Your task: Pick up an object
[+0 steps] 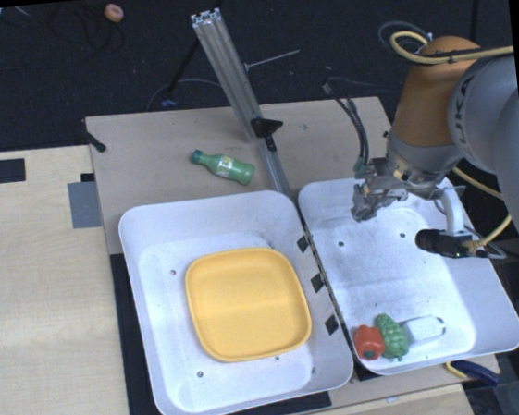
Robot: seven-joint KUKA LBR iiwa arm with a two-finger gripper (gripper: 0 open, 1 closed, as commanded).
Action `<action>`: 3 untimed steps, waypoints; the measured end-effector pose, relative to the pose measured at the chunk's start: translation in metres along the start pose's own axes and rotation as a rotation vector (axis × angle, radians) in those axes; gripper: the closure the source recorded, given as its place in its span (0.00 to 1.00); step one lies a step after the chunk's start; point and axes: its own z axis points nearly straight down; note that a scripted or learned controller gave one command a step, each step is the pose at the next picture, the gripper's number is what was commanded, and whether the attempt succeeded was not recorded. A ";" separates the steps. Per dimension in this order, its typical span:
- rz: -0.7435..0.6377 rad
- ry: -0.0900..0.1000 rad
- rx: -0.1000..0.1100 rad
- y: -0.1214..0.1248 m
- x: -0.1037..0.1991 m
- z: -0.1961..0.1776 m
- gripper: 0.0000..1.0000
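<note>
My gripper hangs over the back of the right bin, near its far-left part, with nothing visible between its fingers. At the front of that bin lie a red toy, a green bumpy toy and a white piece, close together. A yellow square plate sits in the middle of the left bin. The gripper is well behind the toys and to the right of the plate.
A green bottle lies on the bench behind the left bin. A slanted aluminium post rises behind the gap between the bins. Black clips join the bins. A black fitting with cables sits at the right bin's right side.
</note>
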 end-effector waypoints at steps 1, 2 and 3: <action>0.001 0.000 0.001 0.011 -0.003 -0.054 1.00; 0.000 0.000 0.001 0.011 -0.004 -0.098 1.00; -0.003 0.001 0.005 0.005 0.046 -0.101 1.00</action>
